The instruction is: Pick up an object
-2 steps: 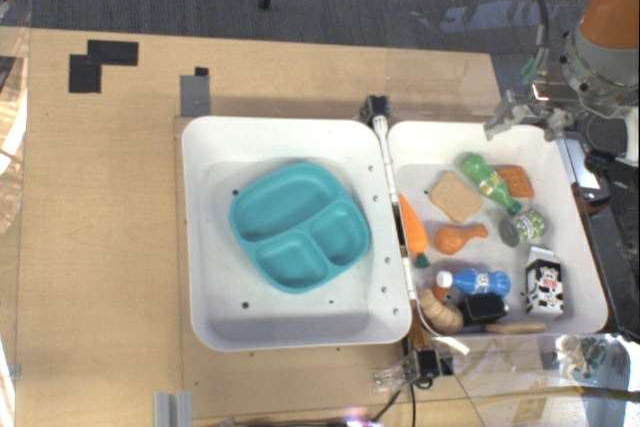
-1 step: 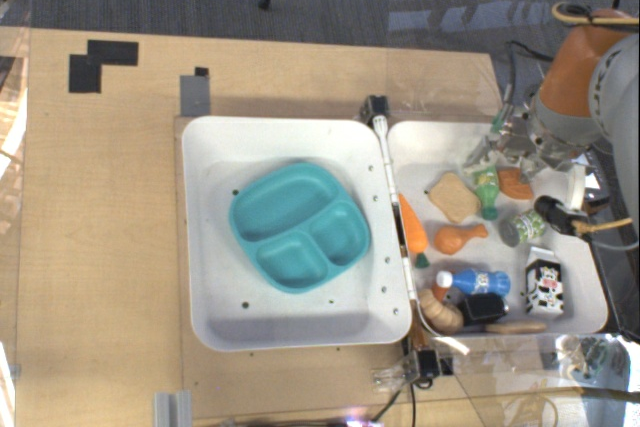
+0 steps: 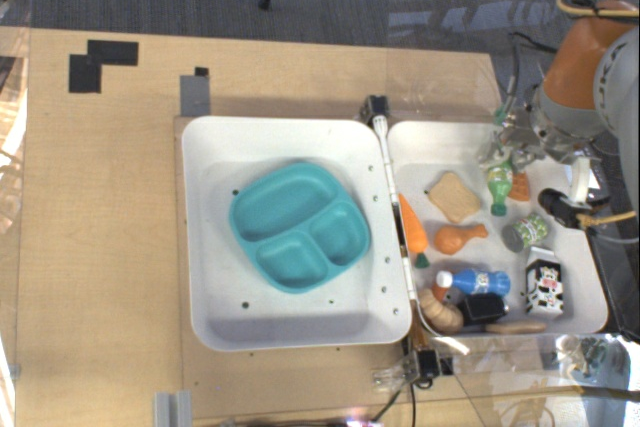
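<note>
The right bin point(image 3: 596, 290) holds several small items. Among them are a tan bread slice point(image 3: 453, 196), a green bottle point(image 3: 499, 189), an orange drumstick point(image 3: 459, 237), a carrot point(image 3: 413, 226), a blue bottle point(image 3: 474, 282), a cow-patterned carton point(image 3: 544, 286) and a grey can point(image 3: 526, 233). My gripper point(image 3: 510, 152) hangs over the bin's far side, just above the green bottle's cap. Its fingers are spread open with nothing between them.
The left bin point(image 3: 205, 215) carries a teal divided plate point(image 3: 298, 225). A brown bun point(image 3: 443, 313) and a black object point(image 3: 483, 307) lie at the right bin's near edge. The arm's orange band point(image 3: 585, 60) and cables crowd the right side. A small orange item point(image 3: 520, 186) lies beside the green bottle.
</note>
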Motion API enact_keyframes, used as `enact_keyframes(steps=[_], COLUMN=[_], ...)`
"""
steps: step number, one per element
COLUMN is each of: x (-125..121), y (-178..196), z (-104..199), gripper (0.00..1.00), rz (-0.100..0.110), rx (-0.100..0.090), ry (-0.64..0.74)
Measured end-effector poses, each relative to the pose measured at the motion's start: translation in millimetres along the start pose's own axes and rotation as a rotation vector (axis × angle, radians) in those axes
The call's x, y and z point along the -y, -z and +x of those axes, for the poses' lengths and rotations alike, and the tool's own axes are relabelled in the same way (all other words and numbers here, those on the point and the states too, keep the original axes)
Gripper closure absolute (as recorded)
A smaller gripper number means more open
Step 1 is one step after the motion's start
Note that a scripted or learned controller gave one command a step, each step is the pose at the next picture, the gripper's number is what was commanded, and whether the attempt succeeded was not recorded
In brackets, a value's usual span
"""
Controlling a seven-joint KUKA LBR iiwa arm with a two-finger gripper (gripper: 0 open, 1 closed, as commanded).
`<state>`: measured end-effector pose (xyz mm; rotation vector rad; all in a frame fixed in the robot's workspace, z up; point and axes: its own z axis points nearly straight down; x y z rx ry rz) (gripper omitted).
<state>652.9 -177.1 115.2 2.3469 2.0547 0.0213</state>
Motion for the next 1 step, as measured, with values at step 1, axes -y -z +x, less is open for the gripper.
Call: enact_keyframes(steps=[1], x=[4.2], y=[105.8], z=[38.7], gripper=[1.00], rz=[0.007], rx=[-0.005], ry=[-0.080])
